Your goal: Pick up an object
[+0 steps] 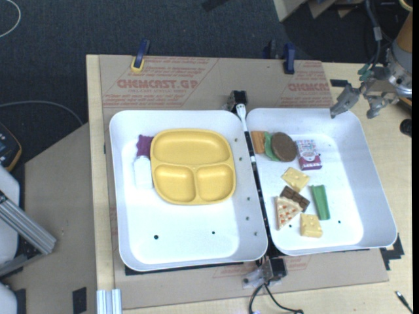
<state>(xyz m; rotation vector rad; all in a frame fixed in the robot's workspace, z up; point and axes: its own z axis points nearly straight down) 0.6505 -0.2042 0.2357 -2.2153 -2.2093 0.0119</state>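
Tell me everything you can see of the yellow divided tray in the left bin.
The yellow tray looks like smooth moulded plastic with rounded corners. It has three compartments: a long one along the far side and two smaller ones along the near side; nothing lies in them. It lies flat, right way up, in the far half of the left bin. At its left edge a purple object and a white object lie against it.

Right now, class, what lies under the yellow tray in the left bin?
A purple item and a white item poke out from under the yellow tray's left edge; the rest of them is hidden.
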